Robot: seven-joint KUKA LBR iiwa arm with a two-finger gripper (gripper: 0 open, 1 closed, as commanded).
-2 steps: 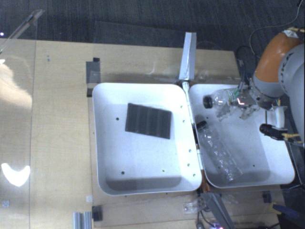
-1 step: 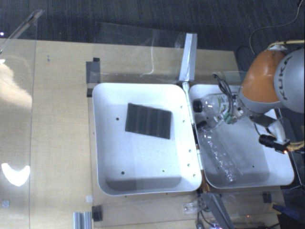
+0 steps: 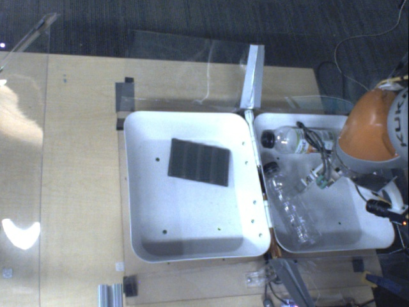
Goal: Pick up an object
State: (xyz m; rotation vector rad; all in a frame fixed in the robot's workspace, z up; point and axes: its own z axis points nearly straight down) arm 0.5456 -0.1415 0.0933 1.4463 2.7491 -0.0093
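While the end effector (image 3: 317,176) hovers over two clear bottles (image 3: 291,204), its grip state is unreadable.

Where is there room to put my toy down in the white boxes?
Left white bin: bare floor all around the dark ribbed rectangular pad, widest along the near wall. Right white bin: crowded by two clear plastic bottles and the grey-and-orange arm; small bare patch near its front right corner.

Both bins are plain white, the left bin (image 3: 137,190) and the right bin (image 3: 374,232). The flat pad (image 3: 199,162) in the left one is dark grey with faint stripes. Two see-through plastic bottles, both with black caps: the upper bottle (image 3: 295,139) and the lower bottle (image 3: 291,206). The arm (image 3: 370,133) is orange over grey, and the bench (image 3: 70,171) is light tan wood.
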